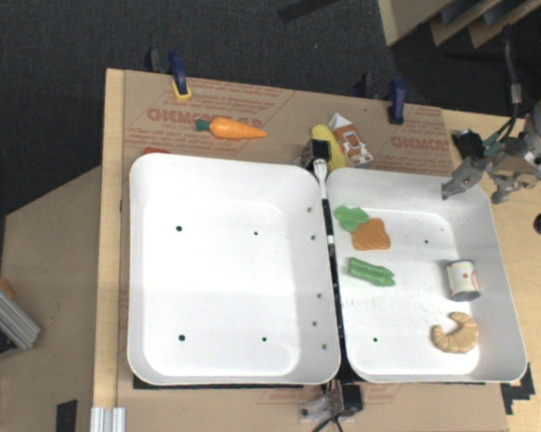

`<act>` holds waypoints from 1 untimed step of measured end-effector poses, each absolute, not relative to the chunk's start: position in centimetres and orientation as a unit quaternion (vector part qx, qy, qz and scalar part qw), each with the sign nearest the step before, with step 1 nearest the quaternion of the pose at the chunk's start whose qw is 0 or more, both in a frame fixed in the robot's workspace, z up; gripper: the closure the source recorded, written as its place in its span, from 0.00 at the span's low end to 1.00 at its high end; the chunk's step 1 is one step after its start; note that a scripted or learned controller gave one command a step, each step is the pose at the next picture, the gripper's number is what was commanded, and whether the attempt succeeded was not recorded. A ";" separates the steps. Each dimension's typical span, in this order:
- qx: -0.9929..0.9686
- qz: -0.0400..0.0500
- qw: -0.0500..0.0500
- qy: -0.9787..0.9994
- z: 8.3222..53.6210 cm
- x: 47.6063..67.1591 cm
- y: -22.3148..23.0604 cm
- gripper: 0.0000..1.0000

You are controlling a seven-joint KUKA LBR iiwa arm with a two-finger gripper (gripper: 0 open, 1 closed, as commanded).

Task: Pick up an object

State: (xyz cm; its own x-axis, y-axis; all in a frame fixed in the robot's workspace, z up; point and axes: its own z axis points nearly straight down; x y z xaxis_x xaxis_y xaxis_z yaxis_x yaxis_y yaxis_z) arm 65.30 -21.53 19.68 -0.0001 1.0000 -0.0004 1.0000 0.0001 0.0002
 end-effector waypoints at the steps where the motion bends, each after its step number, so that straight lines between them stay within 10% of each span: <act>1: 0.706 -0.001 -0.003 0.709 7.8 66.6 -17.2 0.00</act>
